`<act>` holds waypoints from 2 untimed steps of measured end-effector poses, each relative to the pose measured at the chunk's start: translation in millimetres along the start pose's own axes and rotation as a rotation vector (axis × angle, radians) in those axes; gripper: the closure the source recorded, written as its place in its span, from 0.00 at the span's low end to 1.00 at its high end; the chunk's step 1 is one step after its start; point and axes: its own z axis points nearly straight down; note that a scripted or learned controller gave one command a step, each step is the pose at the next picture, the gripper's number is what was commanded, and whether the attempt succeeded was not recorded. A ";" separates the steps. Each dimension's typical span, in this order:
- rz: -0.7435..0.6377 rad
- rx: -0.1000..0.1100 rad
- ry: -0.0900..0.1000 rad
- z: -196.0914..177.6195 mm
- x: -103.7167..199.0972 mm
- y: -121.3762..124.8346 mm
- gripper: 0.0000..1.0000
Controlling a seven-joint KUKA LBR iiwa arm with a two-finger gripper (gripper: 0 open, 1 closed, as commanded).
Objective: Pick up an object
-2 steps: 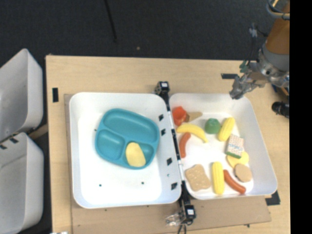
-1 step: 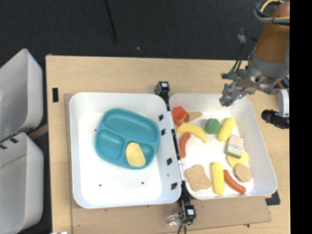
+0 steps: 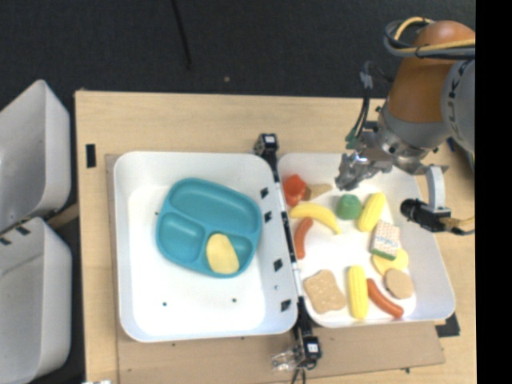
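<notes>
The wooden bench [image 3: 96,214] carried two shallow white bins side by side. The left bin [image 3: 136,294] held a teal divided plate [image 3: 210,224], and a yellow lemon-like toy [image 3: 222,254] lay in the plate's lower right compartment. The right bin [image 3: 436,274] held a scatter of toy foods.

The grey arm [image 3: 424,86], with its orange band, reached in from the right and hung over the upper part of the right bin. Its gripper [image 3: 352,174] pointed down at the bin's back area, just above the green round toy [image 3: 349,206]. Nothing could be seen between its tips, and whether it was spread or closed could not be told from this angle.

Among the toys, a yellow banana [image 3: 316,215] lay near the bin's left side, with a red pepper-like piece [image 3: 295,187] above it and a red-orange sausage [image 3: 302,237] below it. A corn cob [image 3: 372,211] sat just right of the green toy. A sandwich-like block [image 3: 386,240] rested beside the corn's lower end, on a yellow piece [image 3: 398,261]. Toward the front lay a slice of toast [image 3: 324,290], a second corn cob [image 3: 357,291], a red hot-dog sausage [image 3: 384,297] and a tan round biscuit [image 3: 398,283], all close together.

A small black clip [image 3: 266,143] sat at the top of the seam between the bins.
</notes>
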 end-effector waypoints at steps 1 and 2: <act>-0.001 -0.002 0.000 -11.6 40.1 -20.8 1.00; 0.001 -0.001 -0.002 4.9 59.4 -31.3 1.00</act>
